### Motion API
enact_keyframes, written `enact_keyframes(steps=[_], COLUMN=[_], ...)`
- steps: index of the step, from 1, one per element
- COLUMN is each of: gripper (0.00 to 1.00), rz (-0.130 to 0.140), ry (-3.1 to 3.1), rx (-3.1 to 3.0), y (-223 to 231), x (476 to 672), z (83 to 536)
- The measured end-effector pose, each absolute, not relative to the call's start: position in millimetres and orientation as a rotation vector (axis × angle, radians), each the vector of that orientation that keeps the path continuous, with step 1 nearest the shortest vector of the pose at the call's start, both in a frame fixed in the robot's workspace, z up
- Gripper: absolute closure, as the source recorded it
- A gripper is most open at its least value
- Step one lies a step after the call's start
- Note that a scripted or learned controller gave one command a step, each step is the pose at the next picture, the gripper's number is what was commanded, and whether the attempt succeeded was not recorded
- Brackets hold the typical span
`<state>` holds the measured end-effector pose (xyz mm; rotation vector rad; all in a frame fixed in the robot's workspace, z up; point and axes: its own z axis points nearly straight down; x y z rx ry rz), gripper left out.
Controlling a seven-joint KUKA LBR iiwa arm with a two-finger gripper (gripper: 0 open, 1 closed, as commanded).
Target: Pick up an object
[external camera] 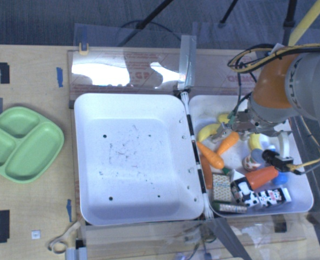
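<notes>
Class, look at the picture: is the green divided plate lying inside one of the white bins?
No. The green plate sits on the bench, left of the left bin.

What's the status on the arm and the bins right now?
Hand low in the right white bin, finger state unclear. Nearest: orange plastic carrot, yellow banana-shaped toy. Toys crowded close around. Green divided plate left of the bins.

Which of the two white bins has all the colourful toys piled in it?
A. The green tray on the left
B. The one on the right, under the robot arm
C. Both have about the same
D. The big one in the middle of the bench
B. The right bin holds the orange carrots, a yellow banana and other items, while the left bin shows just its scuffed white floor.
</notes>
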<state>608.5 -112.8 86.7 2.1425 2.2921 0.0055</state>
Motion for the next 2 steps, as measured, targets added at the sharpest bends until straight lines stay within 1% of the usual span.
enact_keyframes(steps=[1, 2], gripper=[1.0, 1.0], rz=[0.011, 0.003], ry=[2.289, 2.468], rx=[2.141, 1.94], y=[-113, -86], x=[610.1, 634.4], z=[98, 185])
